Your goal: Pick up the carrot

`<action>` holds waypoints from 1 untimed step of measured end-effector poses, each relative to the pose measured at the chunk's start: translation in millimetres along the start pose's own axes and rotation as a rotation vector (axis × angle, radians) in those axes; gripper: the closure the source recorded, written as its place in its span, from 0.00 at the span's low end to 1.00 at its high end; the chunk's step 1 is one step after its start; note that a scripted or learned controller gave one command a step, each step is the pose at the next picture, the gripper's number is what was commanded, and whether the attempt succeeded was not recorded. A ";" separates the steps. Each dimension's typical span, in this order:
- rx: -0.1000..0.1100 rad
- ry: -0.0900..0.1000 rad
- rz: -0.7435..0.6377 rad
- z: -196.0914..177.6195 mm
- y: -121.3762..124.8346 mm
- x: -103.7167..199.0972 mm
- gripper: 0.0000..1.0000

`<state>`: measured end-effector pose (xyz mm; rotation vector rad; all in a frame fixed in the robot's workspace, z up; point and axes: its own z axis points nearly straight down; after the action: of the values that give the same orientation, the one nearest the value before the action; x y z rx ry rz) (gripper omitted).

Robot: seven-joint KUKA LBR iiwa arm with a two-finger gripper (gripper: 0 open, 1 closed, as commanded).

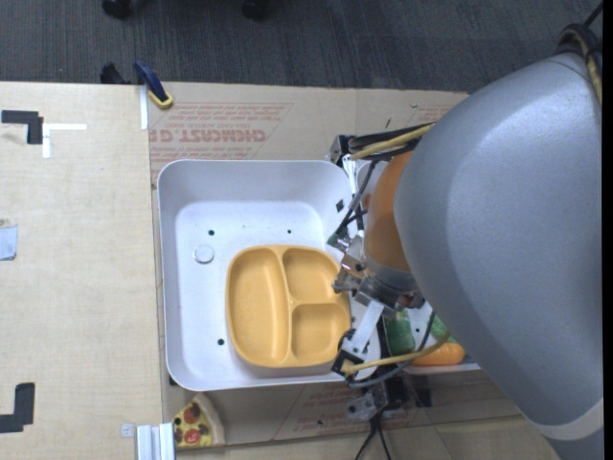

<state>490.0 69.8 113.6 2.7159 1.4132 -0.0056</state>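
The carrot [446,356] shows as an orange end in the right bin, poking out from under the arm's grey bulk near the bin's front edge. Most of it is hidden. The gripper [374,307] hangs below the orange wrist band, over the wall between the two bins, to the left of the carrot. Cables and the arm cover its lower end.
A yellow divided plate [285,305] lies in the left bin [182,257] beside a small white disc [204,254]. Green items [399,334] sit next to the carrot. A pizza-slice toy [194,425] lies outside the front edge. The arm covers the right bin.
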 end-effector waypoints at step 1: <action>0.011 -0.010 0.130 -16.1 -5.6 3.2 1.00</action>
<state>486.7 76.8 129.1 2.8076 1.2349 -0.0187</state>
